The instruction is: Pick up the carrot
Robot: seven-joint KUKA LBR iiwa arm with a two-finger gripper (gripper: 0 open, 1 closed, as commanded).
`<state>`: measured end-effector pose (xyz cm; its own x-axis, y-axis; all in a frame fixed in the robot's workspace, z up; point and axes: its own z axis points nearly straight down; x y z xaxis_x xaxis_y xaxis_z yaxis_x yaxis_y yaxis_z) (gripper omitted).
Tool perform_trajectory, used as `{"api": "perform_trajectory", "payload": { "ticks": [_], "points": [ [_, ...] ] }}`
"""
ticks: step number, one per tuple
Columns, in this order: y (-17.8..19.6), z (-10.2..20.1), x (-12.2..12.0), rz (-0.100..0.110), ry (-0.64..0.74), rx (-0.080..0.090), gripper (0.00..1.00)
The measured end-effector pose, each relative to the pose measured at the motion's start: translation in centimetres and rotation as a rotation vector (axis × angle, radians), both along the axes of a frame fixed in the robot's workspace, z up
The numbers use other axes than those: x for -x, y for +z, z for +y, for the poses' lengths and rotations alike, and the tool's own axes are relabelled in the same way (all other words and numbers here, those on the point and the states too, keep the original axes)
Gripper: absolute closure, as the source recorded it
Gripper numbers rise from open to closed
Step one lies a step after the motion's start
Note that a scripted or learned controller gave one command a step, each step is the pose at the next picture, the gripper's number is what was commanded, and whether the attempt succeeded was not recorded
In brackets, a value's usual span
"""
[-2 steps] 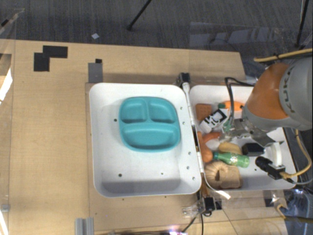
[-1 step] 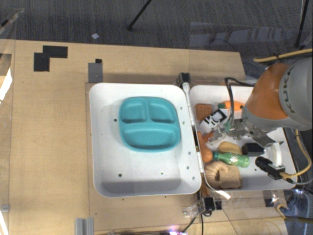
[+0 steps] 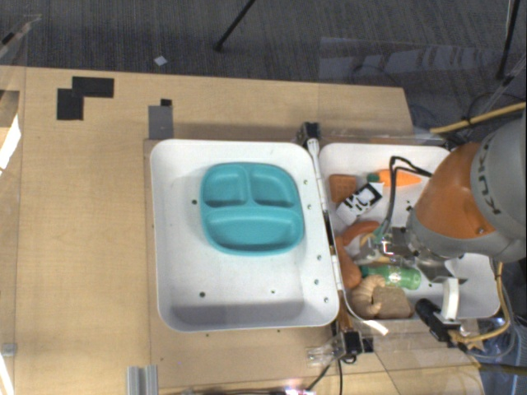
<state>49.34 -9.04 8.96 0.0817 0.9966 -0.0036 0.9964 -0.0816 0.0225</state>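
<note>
Camera view, looking down at a slant, shows two shallow white bins side by side on a wooden bench (image 3: 90,245).

1. Left bin (image 3: 177,295): it holds a teal divided plate (image 3: 249,207) with three compartments, lying flat near the bin's centre.

2. Right bin (image 3: 486,290): it holds a crowded group of items. The carrot (image 3: 394,177), orange, lies near the far wall of this bin, partly covered by my arm and crossed by a black cable (image 3: 405,166). Just to its left is a small black-and-white item (image 3: 362,197), and left of that an orange-brown item (image 3: 342,186). Toward the near side lie a reddish-brown item (image 3: 358,233), a green item (image 3: 402,279) and a tan, bread-like item (image 3: 384,299).

3. My arm (image 3: 494,196): it enters from the right, grey with its orange band over the right bin.

4. My gripper (image 3: 389,252): it is low over the middle of the right bin, above the reddish-brown and green items and well apart from the carrot. Whether it is open or closed I cannot tell, since clutter and my wrist obscure it. No carrot is seen in its grasp.
</note>
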Motion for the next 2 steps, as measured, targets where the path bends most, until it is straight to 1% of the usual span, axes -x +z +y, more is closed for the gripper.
{"api": "perform_trajectory", "payload": {
  "ticks": [1, 2],
  "points": [
    [1.20, 0.21, -0.37, -0.006, 0.007, -0.003, 1.00],
    [1.16, 0.21, -0.35, -0.005, 0.007, -0.003, 0.00]
  ]
}}
